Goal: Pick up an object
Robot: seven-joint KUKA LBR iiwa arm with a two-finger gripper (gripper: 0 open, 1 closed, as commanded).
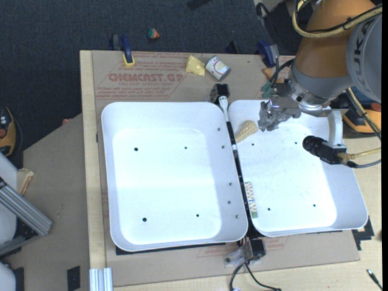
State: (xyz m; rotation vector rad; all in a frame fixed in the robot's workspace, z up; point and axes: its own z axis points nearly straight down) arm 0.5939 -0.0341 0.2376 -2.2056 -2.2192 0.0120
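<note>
Hovering upper right of centre over the right bin: claw, grip state impossible to tell. Lying just left of it, a tan object, details blurry.

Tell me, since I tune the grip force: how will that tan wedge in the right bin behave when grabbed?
The tan wedge looks like a small foam or sponge piece, so probably light and squashy. It lies flat against the right bin wall, so it seems unlikely to roll, but may slide on the smooth white floor. The gripper sits just beside it.
</note>
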